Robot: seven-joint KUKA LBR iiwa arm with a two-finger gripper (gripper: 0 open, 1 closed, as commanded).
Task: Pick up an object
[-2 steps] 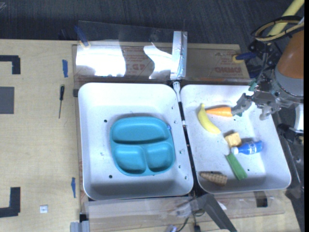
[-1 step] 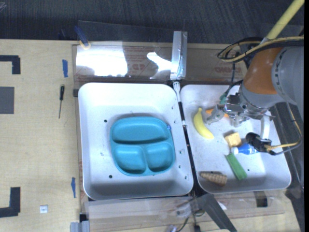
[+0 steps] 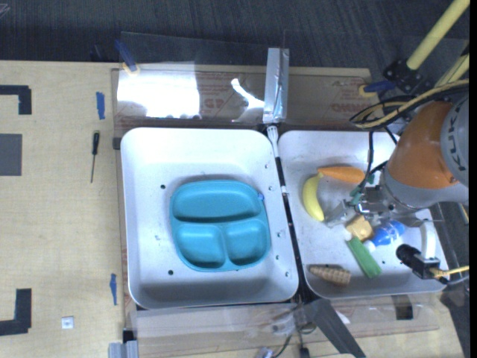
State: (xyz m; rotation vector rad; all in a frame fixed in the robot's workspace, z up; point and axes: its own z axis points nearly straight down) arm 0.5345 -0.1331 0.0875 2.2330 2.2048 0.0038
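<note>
Fingers: the fingers (image 3: 359,209) are low in the right bin (image 3: 328,149), buried under the wrist hardware and cables. From this slant I cannot tell how far apart they stand, or whether anything sits between them.
Arm: the grey arm (image 3: 432,159), with its orange band, comes in from the right and hangs over the middle of the right bin.
Candidate objects: a yellow banana (image 3: 313,198) and an orange piece (image 3: 341,174) lie just left of the wrist. A small tan block (image 3: 360,228) sits right under it, with a blue item (image 3: 386,236) and a green stick (image 3: 365,258) close beside. A brown ridged cone (image 3: 329,274) lies near the front wall, apart from the cluster.
Likeliest target: probably the tan block, since it lies closest beneath the tool, though this is a guess.
Left bin: the left bin (image 3: 149,171) holds a blue divided tray (image 3: 220,222), well apart from the arm.
Step in hand: judged as the descent or the close of a grasp attempt; no lift is evident and every object appears to rest on the bin floor.
Next move calls for: closing on one item alone, then a straight rise, with the crowded neighbours left undisturbed.
Risk: the tight cluster could cause a pinch on two things or a slip.
</note>
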